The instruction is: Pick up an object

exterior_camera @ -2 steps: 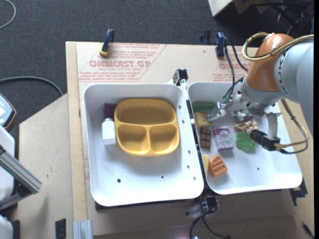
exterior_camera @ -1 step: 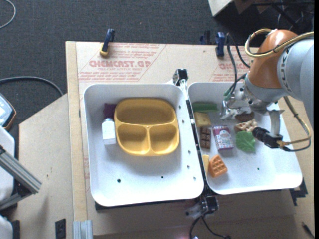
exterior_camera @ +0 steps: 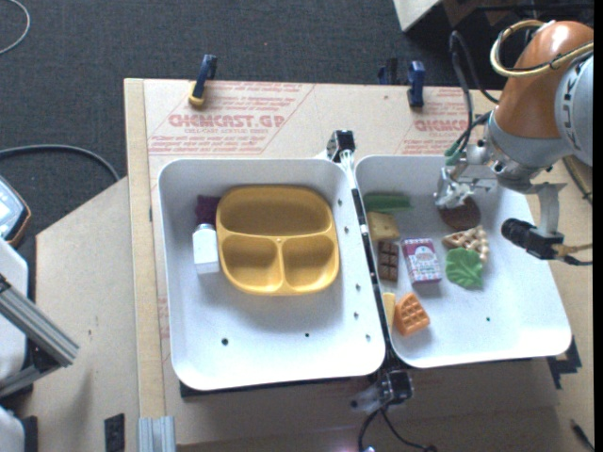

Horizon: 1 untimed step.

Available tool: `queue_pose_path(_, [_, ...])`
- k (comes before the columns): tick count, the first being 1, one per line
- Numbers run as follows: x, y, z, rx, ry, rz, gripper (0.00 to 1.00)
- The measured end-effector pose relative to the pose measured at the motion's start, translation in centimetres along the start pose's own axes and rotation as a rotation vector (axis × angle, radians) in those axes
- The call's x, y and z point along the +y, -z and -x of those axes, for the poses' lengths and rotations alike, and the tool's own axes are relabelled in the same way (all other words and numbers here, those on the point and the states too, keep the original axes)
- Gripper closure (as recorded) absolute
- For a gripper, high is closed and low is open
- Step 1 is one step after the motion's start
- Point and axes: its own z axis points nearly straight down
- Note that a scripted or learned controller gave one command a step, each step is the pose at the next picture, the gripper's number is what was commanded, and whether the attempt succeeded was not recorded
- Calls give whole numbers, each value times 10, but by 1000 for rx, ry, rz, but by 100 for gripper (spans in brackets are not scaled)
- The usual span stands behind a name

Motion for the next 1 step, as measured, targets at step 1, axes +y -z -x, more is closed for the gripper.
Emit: queue_pose_path(1, [-1, 47, 7, 0, 1, 0, 100])
